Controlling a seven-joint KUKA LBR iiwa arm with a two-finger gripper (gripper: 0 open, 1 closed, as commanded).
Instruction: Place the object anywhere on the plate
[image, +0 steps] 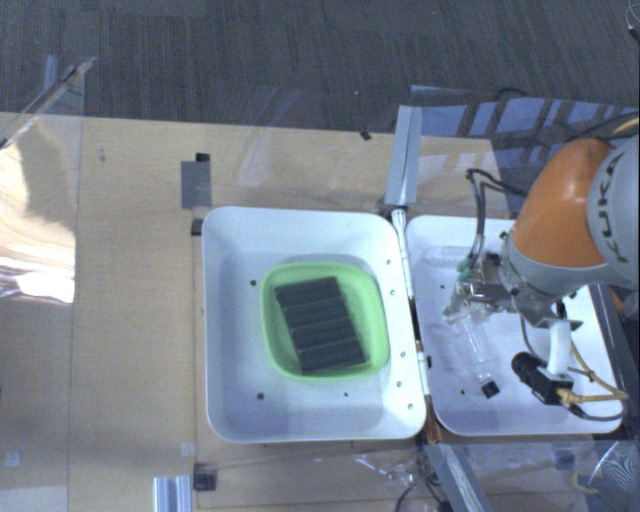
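Lying on the plate: the dark grey ridged object (320, 325) is sitting in the middle of the green plate (272, 300), tilted a little, its long side running from upper left to lower right.
Plate: it is resting in the left bin (230, 340), near the centre of the frame, closer to the right wall of this bin.
Arm: the grey arm with the orange band (565, 220) is reaching in from the right of the frame and is hanging over the right bin (440, 405).
Gripper: the gripper (470, 325) is pointing down into the upper left part of the right bin, well apart from the object. It is made of clear material and I cannot tell if it is open or closed; nothing is showing in its grip.
Between gripper and plate: the two touching bin walls and a grey metal post (404, 160) at the upper end of the seam are standing between them.
Other things: a small black piece (488, 388) is lying on the floor of the right bin, below the gripper. A black plug with a yellowish cable (540, 380) is hanging from the arm just to its right.
Bench: the wooden bench (110, 350) is carrying both bins, and a grey bracket (196, 183) is sitting on it above the left bin.
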